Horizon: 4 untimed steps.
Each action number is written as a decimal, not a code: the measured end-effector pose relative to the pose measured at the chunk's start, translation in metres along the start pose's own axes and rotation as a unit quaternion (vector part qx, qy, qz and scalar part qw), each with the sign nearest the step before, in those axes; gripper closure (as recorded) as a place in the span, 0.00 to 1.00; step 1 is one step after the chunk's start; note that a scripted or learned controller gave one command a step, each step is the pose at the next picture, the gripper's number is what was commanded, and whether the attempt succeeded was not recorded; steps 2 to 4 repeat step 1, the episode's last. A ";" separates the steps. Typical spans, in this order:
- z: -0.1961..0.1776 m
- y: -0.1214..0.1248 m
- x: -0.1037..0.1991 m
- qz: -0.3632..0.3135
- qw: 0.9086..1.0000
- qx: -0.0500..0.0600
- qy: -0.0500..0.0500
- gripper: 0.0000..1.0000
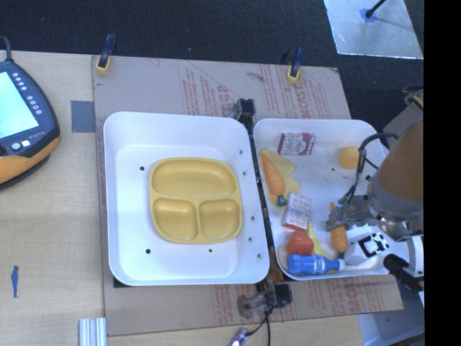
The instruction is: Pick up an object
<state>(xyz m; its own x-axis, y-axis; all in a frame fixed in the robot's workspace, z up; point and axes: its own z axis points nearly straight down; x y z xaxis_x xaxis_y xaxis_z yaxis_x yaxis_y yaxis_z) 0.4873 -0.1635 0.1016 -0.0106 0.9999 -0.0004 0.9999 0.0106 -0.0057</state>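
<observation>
Camera view, looking down at a slant on the worktop (57, 215). Two white bins side by side. Left bin (122, 193): one yellow divided tray (195, 199), three compartments, sitting about centre. Right bin (324, 132): cluttered. A carrot (273, 175) lies along its left wall on a yellow scrap. A small red-and-white packet (296, 144) near the far wall. An orange ball (348, 157) toward the far right. A second red-and-white packet (297, 210) mid-bin. A red tomato-like piece (300, 243) just beside a blue bottle (312, 265), which lies on its side along the near wall.

My arm comes in from the right, grey wrist over the right bin's right edge. My jaws (338, 222) hang low at a small orange object (338, 239), near the bin's near-right corner. Whether they are spread or pressed together, I cannot tell; dark parts and cabling blur there. Whether they touch the orange object, I cannot tell either.

Off the bins: a handheld control pendant (21, 125) at the far left of the worktop. Two clamps (105, 55) on the board's far edge.
</observation>
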 end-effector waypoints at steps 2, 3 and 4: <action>-0.091 0.047 0.089 0.003 1.000 -0.002 0.001 1.00; -0.091 0.047 0.089 0.003 1.000 -0.002 0.001 1.00; -0.091 0.047 0.089 0.003 1.000 -0.002 0.001 1.00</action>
